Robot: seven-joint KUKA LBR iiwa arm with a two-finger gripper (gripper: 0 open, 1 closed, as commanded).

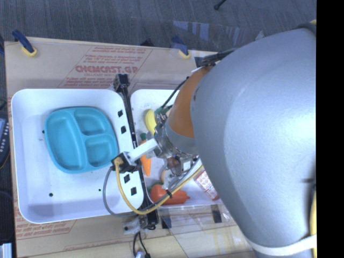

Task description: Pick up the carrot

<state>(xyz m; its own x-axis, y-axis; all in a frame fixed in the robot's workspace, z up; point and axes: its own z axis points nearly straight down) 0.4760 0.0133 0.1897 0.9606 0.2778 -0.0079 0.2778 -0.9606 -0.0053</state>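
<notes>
The large grey arm (258, 138) with its orange band reaches in from the right and covers most of the right white bin (141, 98). Its gripper (173, 168) hangs low inside that bin; whether the fingers are apart or together cannot be told. The small orange carrot (146, 165) lies on the bin floor just left of the gripper, beside the divider. A yellow rounded item (150, 120) sits farther back, a red-orange one (167, 195) nearer the front. The left white bin (27, 160) holds a turquoise sectioned plate (80, 138).
</notes>
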